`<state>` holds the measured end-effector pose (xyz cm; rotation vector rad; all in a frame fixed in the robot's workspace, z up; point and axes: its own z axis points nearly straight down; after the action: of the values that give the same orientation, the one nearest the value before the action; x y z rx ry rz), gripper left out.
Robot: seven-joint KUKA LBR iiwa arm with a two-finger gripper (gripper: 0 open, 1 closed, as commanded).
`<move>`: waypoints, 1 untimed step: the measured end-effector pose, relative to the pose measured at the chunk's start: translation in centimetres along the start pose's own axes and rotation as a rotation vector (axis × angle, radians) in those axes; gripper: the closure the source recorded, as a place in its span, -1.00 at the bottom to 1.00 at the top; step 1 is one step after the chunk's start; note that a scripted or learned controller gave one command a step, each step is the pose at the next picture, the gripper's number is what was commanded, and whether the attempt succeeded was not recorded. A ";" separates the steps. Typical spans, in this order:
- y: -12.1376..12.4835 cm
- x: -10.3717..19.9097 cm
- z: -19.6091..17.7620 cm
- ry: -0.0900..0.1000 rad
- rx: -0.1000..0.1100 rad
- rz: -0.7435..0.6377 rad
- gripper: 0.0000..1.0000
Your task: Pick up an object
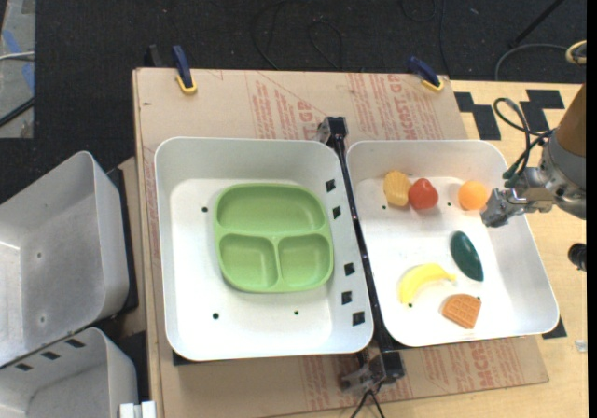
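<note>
Six toys in right bin (522,313); gripper (495,211) just beside orange ball (473,194), grip state can't tell.

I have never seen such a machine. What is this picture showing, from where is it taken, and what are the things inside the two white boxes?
One camera looks down at a slant on a bench. From the right reaches a grey robot arm; its metal pincer hovers at the right white bin's edge, holding nothing visible. That bin holds toy food: a yellow corn piece, red tomato, orange ball, dark green oval, yellow banana and orange waffle-like biscuit. The left white bin holds a green divided plastic plate.
</note>
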<state>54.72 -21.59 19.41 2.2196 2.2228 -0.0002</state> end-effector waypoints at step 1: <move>0.1 -0.5 4.5 0.001 0.003 0.003 -1.00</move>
<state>54.84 -22.13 14.93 2.2248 2.2213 -0.0030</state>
